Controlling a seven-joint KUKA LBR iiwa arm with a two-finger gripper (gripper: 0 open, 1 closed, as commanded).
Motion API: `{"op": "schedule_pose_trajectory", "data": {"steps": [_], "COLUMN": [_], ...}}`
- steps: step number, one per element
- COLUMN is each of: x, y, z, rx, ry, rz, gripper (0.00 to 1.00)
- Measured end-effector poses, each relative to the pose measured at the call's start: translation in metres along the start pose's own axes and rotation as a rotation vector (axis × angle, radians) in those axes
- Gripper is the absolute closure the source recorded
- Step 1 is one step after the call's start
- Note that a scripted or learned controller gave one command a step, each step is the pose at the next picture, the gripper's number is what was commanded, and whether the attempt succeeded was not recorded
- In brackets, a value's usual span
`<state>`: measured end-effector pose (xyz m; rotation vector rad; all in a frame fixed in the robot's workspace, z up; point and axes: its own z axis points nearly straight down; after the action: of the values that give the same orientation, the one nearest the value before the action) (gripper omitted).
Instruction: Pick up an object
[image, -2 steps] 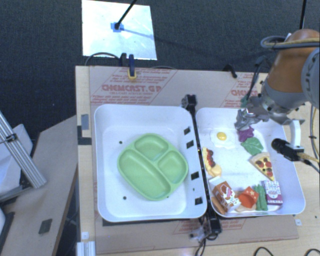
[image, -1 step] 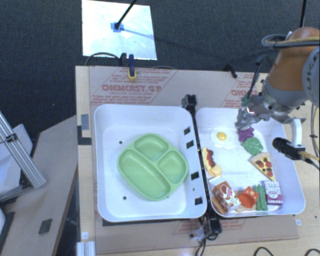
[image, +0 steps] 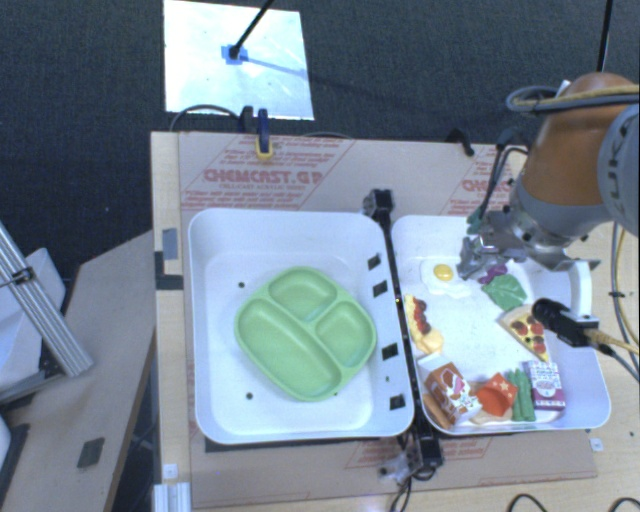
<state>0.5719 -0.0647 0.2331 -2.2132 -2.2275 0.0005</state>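
My gripper (image: 482, 262) hangs low over the back of the right bin (image: 590, 400), under the grey and orange wrist. Right beneath it lies a small purple toy (image: 495, 271), partly covered by the gripper. A fried egg (image: 442, 274) lies just to its left, and a green leafy piece (image: 506, 291) sits just in front of it. Nothing visibly hangs from the gripper. Further forward are a pizza slice (image: 527, 331), a yellow and red snack (image: 424, 330), a red and white carton (image: 449, 390), a red pepper (image: 495, 395) and a pink packet (image: 545, 385).
The left bin (image: 215, 300) holds a green divided plate (image: 305, 333). A black divider with clips (image: 390, 300) runs between the two bins. A black cable piece (image: 562, 322) juts from the arm over the right bin's right side.
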Motion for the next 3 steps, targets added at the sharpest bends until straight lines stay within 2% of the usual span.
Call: {"op": "schedule_pose_trajectory", "data": {"steps": [1, 2, 3], "x": [0.036, 0.04, 0.028], "y": [-0.047, -0.056, -0.052], "z": [0.003, 0.009, 0.018], "rx": [0.002, -0.001, -0.002], "ry": [0.001, -0.001, -0.001], "rz": [-0.001, 0.004, 0.006], "gripper": [1.0, 1.0, 1.0]}}
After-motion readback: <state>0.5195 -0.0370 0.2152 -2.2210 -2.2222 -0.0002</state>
